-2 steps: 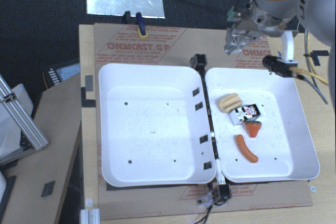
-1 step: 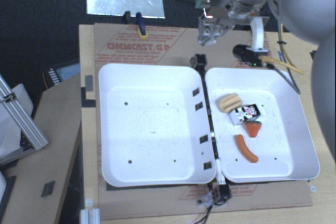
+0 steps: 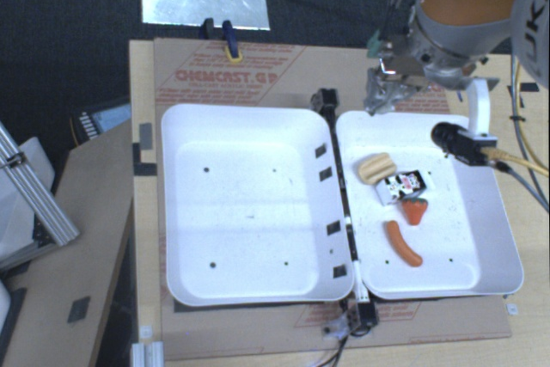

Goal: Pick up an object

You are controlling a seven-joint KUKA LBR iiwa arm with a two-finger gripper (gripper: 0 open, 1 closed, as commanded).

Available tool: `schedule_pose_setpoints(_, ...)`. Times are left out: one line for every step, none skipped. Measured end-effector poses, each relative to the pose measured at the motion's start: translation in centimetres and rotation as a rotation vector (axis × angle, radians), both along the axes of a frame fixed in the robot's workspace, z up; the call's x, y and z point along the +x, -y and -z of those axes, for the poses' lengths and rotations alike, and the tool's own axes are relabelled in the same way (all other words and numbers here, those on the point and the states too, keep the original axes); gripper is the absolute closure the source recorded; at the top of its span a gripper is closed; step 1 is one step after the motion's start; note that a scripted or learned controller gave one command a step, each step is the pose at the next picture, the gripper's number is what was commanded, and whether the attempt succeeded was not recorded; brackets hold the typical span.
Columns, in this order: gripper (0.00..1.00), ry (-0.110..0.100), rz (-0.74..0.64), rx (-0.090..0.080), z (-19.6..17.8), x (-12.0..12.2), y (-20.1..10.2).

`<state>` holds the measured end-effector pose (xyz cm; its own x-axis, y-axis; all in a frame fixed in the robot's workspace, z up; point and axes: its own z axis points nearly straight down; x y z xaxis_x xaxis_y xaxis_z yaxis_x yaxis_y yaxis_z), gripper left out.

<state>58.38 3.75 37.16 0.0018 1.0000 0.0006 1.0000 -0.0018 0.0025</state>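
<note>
Gripper [image 3: 381, 101] hangs over right bin's [image 3: 494, 271] far rim, nothing visibly held — finger state unreadable. Bread roll [image 3: 375, 168], small box [image 3: 402, 186], strawberry [image 3: 415, 211] crowd together; sausage [image 3: 402, 243] just apart. Risk: descent nudges neighbours, grasp slips.

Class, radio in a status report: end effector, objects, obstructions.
End effector above right bin's far rim. Bread roll, card, sausage unpicked. Path unobstructed.

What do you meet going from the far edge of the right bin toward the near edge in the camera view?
Gripper over the far rim → tan bread roll → black-and-white packet → red strawberry-like piece → orange sausage.
</note>
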Motion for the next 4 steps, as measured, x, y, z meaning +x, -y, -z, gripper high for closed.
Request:
schedule_pose_setpoints(1.00, 0.006, -0.011, 0.001, -2.5, 6.7, -6.8)
schedule_pose_setpoints(1.00, 0.006, -0.012, 0.003, -6.9, 8.5, -13.6)
schedule_pose_setpoints(1.00, 0.011, -0.013, 0.006, -17.1, 8.3, -20.1)
schedule_pose_setpoints(1.00, -0.016, -0.001, -0.005, 18.9, 1.7, -19.6)
